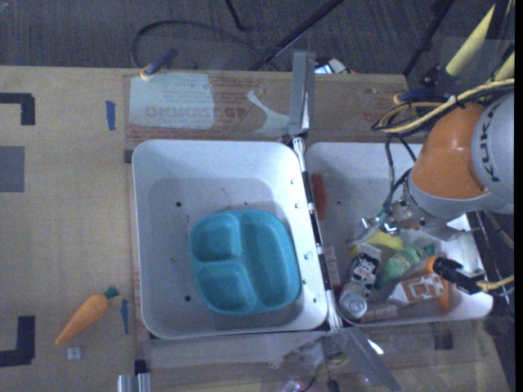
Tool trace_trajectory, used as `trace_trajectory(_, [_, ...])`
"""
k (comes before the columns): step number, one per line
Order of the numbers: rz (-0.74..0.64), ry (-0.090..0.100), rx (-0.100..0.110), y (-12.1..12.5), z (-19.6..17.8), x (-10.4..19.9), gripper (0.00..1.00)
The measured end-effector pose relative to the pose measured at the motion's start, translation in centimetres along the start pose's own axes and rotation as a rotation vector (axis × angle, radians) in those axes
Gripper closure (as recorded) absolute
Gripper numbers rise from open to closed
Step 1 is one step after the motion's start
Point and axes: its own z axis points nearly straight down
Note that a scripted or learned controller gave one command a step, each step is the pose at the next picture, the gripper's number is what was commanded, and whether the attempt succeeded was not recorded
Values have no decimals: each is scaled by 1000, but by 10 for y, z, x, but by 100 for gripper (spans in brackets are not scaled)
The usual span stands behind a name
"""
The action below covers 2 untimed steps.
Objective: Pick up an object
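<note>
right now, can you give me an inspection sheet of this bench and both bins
surface: light wooden bench bearing a left white shallow bin and a right white shallow bin, side by side
job's things: heap in the right bin's near part: silver can, green crumpled packet, orange-and-white carton, yellow piece
clutter: blue three-compartment plastic tray in the left bin; orange toy carrot on the bench, left of the bins
grippers: gripper low over the heap, under the grey arm with orange band; finger state unclear
cables: yellow and black cables along the arm
surroundings: dark carpet, black stand legs beyond the bench
</note>
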Motion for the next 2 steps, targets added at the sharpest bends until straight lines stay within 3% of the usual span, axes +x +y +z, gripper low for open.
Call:
trace_trajectory(1, [1, -2, -7, 2, -10, -1, 100])
trace_trajectory(2, [155, 1, 5, 37, -124, 64, 100])
